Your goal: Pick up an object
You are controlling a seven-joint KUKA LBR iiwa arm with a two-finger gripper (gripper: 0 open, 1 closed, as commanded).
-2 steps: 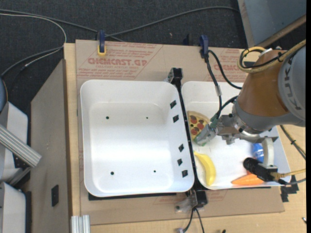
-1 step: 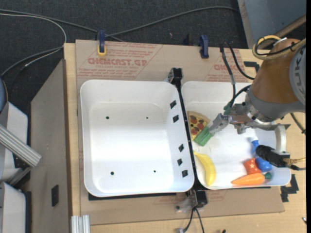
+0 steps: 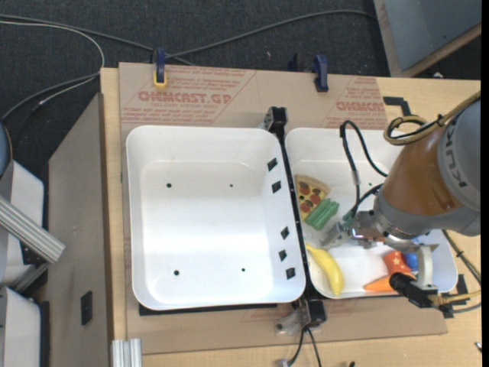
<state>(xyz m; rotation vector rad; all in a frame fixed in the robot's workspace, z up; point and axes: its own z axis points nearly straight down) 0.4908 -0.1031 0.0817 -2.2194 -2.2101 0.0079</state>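
Bench (image 3: 229, 90) with two white bins (image 3: 145, 205)

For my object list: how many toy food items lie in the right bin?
4 visible: a pizza slice, a green pickle, a banana and an orange carrot. The arm may hide more.

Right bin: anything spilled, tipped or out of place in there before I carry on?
Nothing stands out. The pizza slice, green piece, banana and orange carrot all lie inside the right bin, none hanging over its rim. The arm hangs over the bin's right half, hiding what lies beneath.
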